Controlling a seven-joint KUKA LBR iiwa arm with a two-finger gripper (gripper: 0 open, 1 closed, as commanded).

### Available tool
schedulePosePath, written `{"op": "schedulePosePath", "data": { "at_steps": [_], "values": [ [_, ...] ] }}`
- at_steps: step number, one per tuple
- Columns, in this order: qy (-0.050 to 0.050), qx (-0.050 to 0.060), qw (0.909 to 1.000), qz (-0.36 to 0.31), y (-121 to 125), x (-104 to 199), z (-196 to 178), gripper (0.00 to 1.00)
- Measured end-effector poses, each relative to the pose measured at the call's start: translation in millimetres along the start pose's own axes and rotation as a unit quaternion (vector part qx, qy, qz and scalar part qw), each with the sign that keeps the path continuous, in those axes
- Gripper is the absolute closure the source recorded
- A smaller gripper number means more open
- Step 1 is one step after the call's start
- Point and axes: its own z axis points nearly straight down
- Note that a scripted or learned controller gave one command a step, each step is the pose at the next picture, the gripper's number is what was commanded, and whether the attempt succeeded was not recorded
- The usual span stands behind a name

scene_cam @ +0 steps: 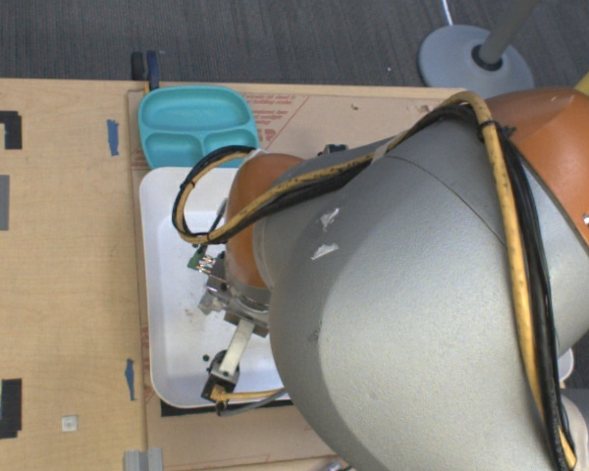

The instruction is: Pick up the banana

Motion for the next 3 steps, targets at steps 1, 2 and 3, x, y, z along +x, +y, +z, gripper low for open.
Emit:
{"op": "schedulePosePath", "data": {
  "at_steps": [1, 2, 3],
  "values": [
    [0.002, 0.0, 0.9998, -0.019, 37.9, -114.8, -69.1, 0.0],
    [0.001, 0.0, 0.997, -0.077, -8.9, -26.4, 13.3, 0.0],
    [0.0, 0.001, 0.9888, 0.149, -18.2, -8.9, 13.8, 0.0]
  ]
}}
